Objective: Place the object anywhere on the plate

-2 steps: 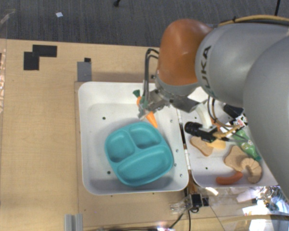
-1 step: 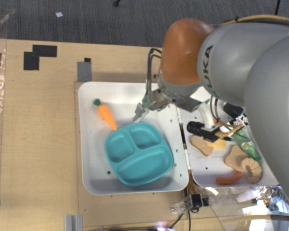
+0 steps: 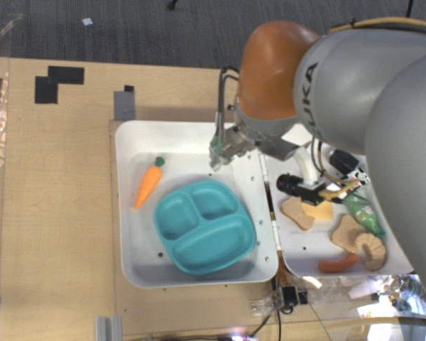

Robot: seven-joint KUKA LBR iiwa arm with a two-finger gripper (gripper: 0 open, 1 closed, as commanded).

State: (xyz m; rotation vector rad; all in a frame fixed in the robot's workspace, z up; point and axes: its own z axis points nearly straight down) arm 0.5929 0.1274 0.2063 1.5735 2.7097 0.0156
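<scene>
The plate (image 3: 206,226) is a teal dish with three compartments, lying flat in the left white bin (image 3: 128,190) and taking up most of its lower middle. Which object is meant for it is a judgement: the toy carrot (image 3: 148,183) is the only loose thing in that bin, lying on the bin floor just off the plate's upper-left rim, tilted, its green top pointing away from the plate. It is not on the plate yet.

The pincer (image 3: 220,156) hangs just above the plate's far rim, near the bin's back wall and well apart from the carrot. Nothing can be seen between its tips, and whether it is released or clenched I cannot tell at this angle.

To do the step well, the arm would probably need to travel from the plate's far rim across to the carrot, line up across the narrow body and not along it, and descend squarely; a pinch near the thick middle seems safer than at the tapering tip. Any compartment will do for the drop.

Right of the plate, the second bin (image 3: 298,254) holds mixed toy foods. The arm's grey casing reads "KUKA" (image 3: 310,94); no other writing is legible.
</scene>
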